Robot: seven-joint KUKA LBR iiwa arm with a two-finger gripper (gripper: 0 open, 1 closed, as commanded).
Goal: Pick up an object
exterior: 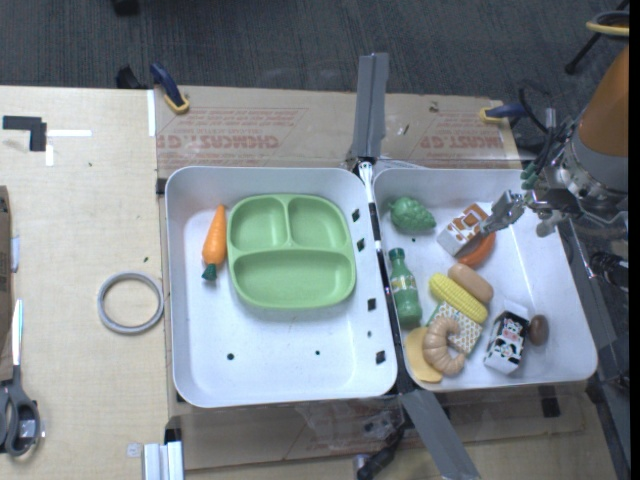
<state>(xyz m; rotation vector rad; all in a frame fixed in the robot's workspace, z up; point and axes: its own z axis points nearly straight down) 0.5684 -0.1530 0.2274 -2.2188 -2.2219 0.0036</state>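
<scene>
Two bins sit before us: the left bin (190,358) holds a carrot (214,238) beside a green plate (291,251). In the right bin (560,353), a bottle (404,286), corn (457,298) and milk carton (506,342) crowd together. Our gripper (503,213) hangs over an orange snack packet (465,227); we cannot tell its opening. We should descend squarely on the packet.
</scene>
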